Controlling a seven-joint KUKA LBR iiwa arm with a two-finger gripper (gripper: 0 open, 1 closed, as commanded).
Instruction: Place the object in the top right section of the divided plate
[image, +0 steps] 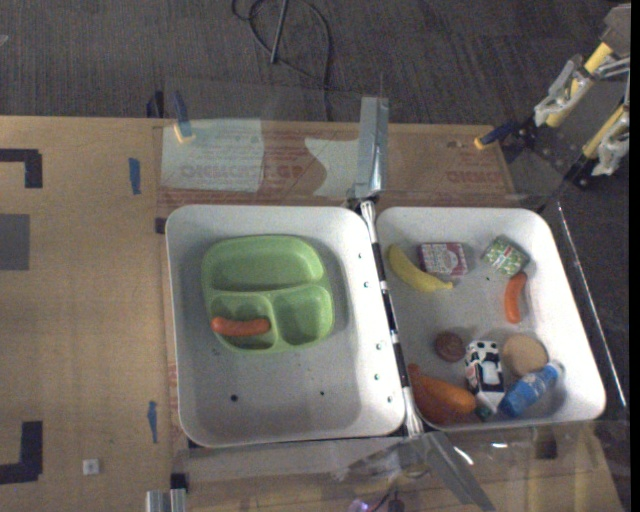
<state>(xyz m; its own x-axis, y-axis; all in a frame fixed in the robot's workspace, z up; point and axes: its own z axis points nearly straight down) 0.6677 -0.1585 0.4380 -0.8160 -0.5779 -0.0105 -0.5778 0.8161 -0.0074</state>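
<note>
**A:** Ok, where are we with this one? Starting from the left: the left bin (180, 330) has the green plate (262, 262) in it, and there's one orange sausage (240, 325) on the plate. We see it lying flat in the lower left compartment, not the top right.

**B:** Yeah, same read here. If that sausage is our object, it's in the wrong section and the job isn't done. The big upper part of the plate has nothing on it as far as we can see (we're also not sure what counts as "top right" on a plate laid out like this).

**A:** And if it isn't our object, then we haven't begun. The right bin (585, 340) holds the rest: banana (417, 271), carrot (440, 397), a second sausage (515, 297), bottle (527, 390), a couple of small boxes. All just resting on the bin floor.

**B:** What about the gripper (585, 95)?

**A:** We think that's it up in the far right corner, past the bench and well apart from both bins. It's too small and cluttered there, so we can't tell if it's open or closed. Nothing from the bins shows in it.

**B:** So our guess: basically everything's left. Reach in, grab the thing, carry it to the right section, let go.
</note>
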